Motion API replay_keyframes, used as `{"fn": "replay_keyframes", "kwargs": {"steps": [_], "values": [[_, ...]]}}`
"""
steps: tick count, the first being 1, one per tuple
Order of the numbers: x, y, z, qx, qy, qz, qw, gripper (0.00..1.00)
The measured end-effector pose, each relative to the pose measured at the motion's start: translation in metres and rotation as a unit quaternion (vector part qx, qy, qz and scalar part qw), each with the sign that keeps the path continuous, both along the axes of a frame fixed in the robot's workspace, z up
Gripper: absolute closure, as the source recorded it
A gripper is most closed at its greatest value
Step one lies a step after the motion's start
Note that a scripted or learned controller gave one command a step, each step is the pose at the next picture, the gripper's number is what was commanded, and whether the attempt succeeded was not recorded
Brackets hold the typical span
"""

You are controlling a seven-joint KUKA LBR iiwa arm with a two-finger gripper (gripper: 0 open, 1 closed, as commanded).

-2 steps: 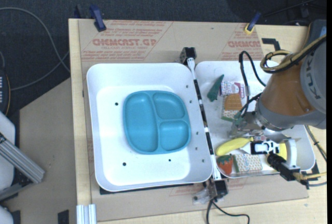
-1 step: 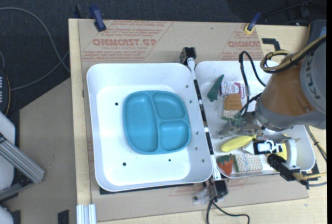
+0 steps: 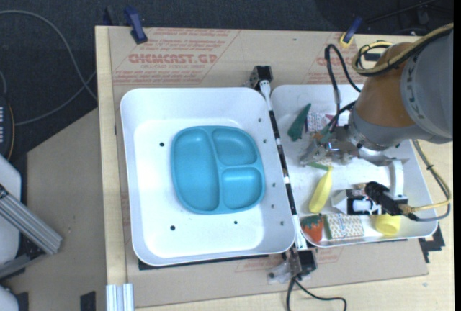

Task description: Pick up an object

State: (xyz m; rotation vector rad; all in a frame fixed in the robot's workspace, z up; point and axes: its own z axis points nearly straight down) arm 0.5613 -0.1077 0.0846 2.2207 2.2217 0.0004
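The tool (image 3: 324, 146) sits low in the right bin (image 3: 421, 227) above the yellow banana (image 3: 321, 189); its grip state cannot be told.

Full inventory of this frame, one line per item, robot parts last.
Shallow white plastic bins: 2, white, side by side on the bench.
Blue divided plastic plate: 1, blue, middle of the left bin.
Yellow banana-shaped toy: 1, yellow, right bin, near its left wall.
Dark green flat piece: 1, green, right bin, upper left.
Small yellow block: 1, yellow, right bin, lower right.
Speckled white card: 1, white, right bin, bottom edge.
Red-orange small toy: 1, right bin, lower left corner.
Blue clamps: 2, bench top edge.
Arm: 1, grey with orange band, over right bin.
Claw: 1, low among the right bin's clutter.
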Motion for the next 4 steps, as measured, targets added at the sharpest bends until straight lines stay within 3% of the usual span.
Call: {"fn": "replay_keyframes", "kwargs": {"steps": [1, 2, 3, 4], "values": [[-0.052, -0.006, 0.0, 0.0005, 0.001, -0.001, 1.0, 0.0], [-0.073, 0.013, 0.001, -0.0007, -0.003, 0.0, 1.0, 0.0], [-0.072, 0.013, 0.011, -0.0012, -0.005, 0.0, 1.0, 1.0], [0.012, 0.08, 0.101, 0.0007, -0.001, 0.001, 1.0, 1.0]]}}
